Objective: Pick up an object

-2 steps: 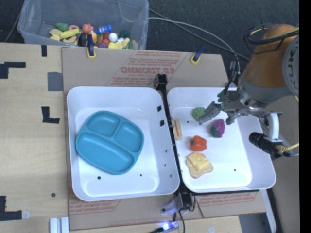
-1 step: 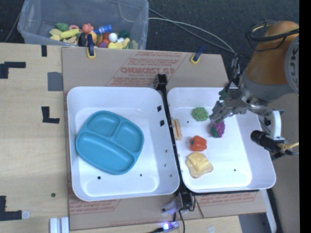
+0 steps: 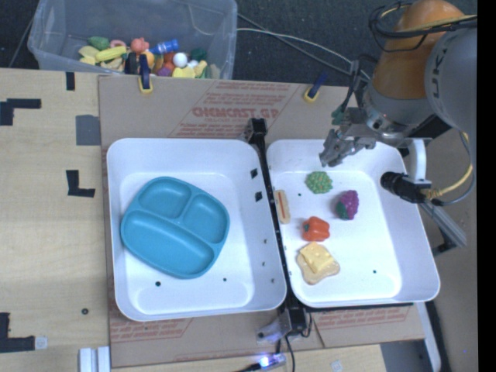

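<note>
Green broccoli (image 3: pixel 318 182), purple grapes (image 3: pixel 347 204), red pepper (image 3: pixel 315 228) lie apart in right bin (image 3: pixel 387 285).

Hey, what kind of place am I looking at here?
Probably a robotics lab's grasping test bench: a grey arm's gripper above toy food like green broccoli, a blue divided plate, and a clear tub of toys.
</note>
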Available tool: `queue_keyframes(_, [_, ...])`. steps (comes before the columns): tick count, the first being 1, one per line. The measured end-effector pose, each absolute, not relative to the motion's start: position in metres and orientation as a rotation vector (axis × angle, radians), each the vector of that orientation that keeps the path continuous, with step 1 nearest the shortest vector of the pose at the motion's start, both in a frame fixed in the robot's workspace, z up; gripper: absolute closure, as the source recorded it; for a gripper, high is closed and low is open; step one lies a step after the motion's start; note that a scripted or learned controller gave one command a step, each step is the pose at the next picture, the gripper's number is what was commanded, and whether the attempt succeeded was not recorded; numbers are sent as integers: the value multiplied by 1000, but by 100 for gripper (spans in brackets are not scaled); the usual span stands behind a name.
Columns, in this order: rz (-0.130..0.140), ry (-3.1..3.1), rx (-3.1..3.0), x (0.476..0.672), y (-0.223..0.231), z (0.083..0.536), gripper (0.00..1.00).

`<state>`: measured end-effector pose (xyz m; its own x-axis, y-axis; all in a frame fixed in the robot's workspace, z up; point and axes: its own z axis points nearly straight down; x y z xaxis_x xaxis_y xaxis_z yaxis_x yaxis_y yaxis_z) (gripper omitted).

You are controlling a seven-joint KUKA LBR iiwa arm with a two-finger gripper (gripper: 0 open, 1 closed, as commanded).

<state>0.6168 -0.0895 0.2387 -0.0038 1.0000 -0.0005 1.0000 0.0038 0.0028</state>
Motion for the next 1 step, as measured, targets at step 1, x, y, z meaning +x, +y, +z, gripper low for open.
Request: queue_keyframes(1, [1,2225,2217,658,-89,231,100])
